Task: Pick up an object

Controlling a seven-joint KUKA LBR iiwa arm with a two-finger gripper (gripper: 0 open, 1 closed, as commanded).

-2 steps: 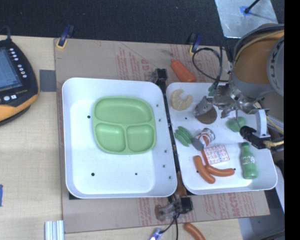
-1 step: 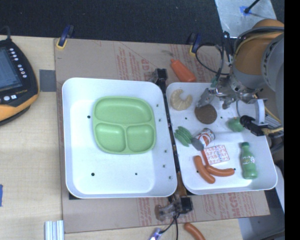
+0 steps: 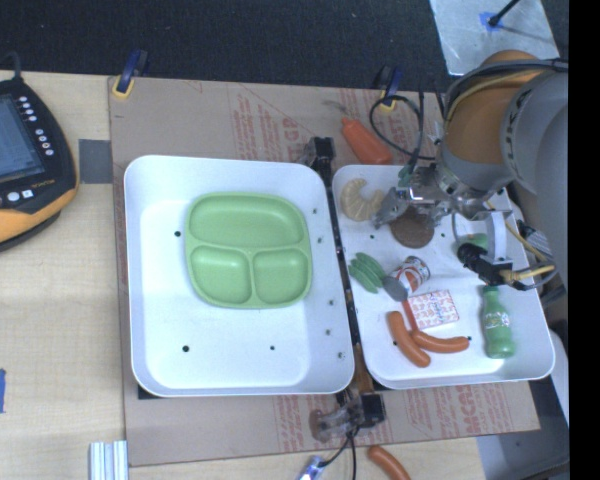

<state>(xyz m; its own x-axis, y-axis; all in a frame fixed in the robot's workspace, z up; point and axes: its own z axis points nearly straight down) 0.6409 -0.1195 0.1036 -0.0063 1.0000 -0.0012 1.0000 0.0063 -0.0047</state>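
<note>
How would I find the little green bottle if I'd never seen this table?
Look at the right-hand white bin, the crowded one. Go to its near right corner, where the green bottle lies just right of the two orange sausages and the checkered card. It is the bin's one bright green thing with a cap and label.

An orange-edged control pendant (image 3: 15, 163) lies on the bench (image 3: 50, 308), left of the bins.
</note>
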